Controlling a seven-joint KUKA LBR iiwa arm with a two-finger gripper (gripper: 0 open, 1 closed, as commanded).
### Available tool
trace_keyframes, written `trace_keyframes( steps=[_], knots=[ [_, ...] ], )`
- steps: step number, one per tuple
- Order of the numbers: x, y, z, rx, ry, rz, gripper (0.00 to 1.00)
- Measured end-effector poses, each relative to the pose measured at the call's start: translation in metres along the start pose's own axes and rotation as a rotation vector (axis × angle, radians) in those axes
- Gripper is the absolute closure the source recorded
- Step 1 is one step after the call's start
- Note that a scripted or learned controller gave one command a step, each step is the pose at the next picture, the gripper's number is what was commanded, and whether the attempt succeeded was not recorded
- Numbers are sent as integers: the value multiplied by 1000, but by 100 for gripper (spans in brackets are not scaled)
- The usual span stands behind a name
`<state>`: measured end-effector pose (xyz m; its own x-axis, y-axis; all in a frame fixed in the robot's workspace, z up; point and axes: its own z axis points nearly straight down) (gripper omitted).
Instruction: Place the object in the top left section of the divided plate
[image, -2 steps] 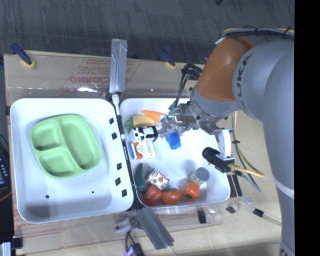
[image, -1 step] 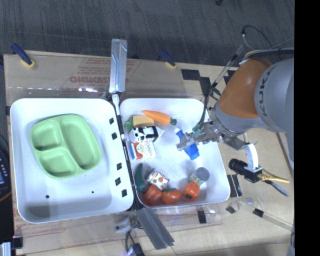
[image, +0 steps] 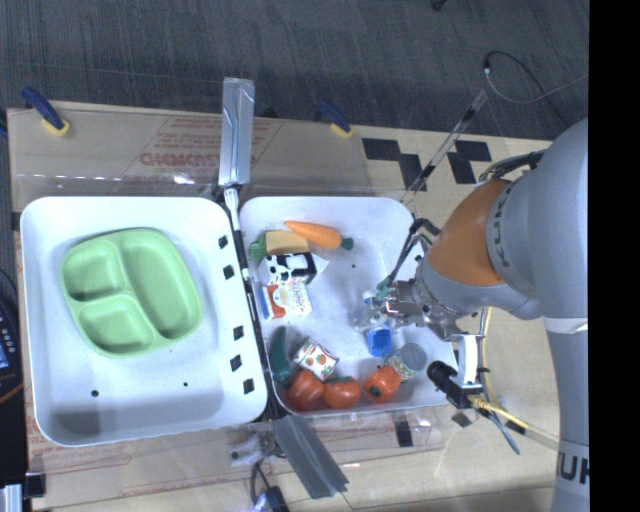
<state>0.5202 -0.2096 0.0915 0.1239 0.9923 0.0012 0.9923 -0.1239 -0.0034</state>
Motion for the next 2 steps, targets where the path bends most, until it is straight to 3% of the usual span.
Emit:
trace_keyframes(
  steps=[1,2],
  knots=[
    [105,-25,-51,1,0,-76,100],
    [29,-48,0,-2,-1,-160,100]
  ],
)
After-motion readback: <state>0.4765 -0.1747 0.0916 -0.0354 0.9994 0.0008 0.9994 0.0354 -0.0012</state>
